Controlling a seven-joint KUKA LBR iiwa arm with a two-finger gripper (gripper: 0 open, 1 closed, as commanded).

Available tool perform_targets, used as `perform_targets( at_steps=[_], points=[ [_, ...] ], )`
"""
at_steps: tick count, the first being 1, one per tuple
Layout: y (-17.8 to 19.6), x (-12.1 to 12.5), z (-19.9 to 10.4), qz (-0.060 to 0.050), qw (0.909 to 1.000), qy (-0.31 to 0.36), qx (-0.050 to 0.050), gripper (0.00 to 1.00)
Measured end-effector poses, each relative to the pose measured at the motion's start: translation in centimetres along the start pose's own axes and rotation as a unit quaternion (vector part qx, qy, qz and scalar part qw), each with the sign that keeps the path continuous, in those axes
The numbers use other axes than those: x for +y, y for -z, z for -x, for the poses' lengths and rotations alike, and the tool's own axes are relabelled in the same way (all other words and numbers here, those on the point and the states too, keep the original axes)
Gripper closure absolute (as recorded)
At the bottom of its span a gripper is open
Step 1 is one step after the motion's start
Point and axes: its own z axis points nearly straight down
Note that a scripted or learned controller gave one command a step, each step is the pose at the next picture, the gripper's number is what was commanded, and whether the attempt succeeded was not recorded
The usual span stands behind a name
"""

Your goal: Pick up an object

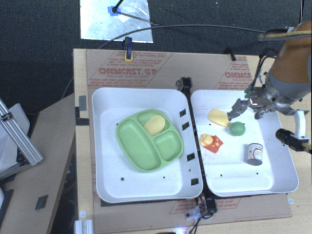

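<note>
From above, the grey arm with its orange band reaches in over the right-hand shallow white bin [278,179], and the two-finger gripper [240,108] hangs low over the bin's far half. One dark finger shows clearly, angled down; the other I can't separate from the wrist hardware, so whether the fingers stand apart or together I cannot tell. Nothing is visibly between them.

Just beside the tip, on its near-left, lies a pale yellow banana-shaped plastic toy [218,117]; directly nearer than the tip sits a small round green ball [237,128]. Farther toward the front are a red and yellow packet-like toy [211,142] and a small upright tin can [253,153]. Well off to the left, the other white bin [105,130] holds a green divided plastic tray [136,145] with a yellow lump [155,125] in one compartment.

To do this well, I'd judge it should commit to one target, centre over it, and drop straight, since banana and ball crowd each other.

The arm's upper links are cut off at the right.
</note>
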Motion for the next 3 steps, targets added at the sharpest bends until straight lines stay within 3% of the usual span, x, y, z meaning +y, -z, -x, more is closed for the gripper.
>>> perform_targets(
  at_steps=[1, 3],
  points=[
    [0.6, 0.2, 0.0, 0.006, 1.0000, 0.001, -0.001, 0.00],
    [-11.8, 0.3, 0.6, 0.004, 1.0000, 0.000, -0.001, 0.00]
  ],
)
